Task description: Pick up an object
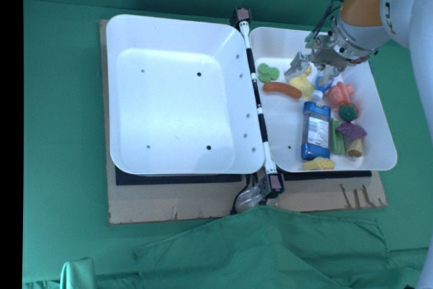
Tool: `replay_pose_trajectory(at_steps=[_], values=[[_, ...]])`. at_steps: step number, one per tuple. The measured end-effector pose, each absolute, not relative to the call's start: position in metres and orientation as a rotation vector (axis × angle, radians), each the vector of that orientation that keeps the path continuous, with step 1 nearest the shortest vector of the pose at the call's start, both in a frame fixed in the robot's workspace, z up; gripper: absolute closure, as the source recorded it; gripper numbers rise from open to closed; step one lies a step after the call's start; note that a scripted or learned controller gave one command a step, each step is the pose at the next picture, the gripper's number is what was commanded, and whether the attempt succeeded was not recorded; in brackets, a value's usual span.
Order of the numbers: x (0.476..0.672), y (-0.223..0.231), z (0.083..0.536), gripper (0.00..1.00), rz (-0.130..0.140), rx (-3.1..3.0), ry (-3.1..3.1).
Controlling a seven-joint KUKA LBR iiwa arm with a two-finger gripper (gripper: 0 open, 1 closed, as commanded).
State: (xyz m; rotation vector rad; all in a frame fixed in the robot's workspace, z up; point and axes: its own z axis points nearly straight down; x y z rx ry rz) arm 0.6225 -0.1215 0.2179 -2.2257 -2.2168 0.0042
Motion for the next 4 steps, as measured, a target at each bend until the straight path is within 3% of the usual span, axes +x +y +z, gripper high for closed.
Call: replay_pose_trajectory(at_steps=[1, 2, 3, 4], values=[[0.626, -0.123, 0.184, 0.00, -0.007, -2.232, -2.225], [0.631, -0.124, 0.204, 1.00, -0.030, -2.248, -2.238], [0.633, -0.132, 0.269, 1.00, -0.009, -2.232, -2.225], [0.641, -0.137, 0.318, 1.00, -0.009, -2.231, -2.226]])
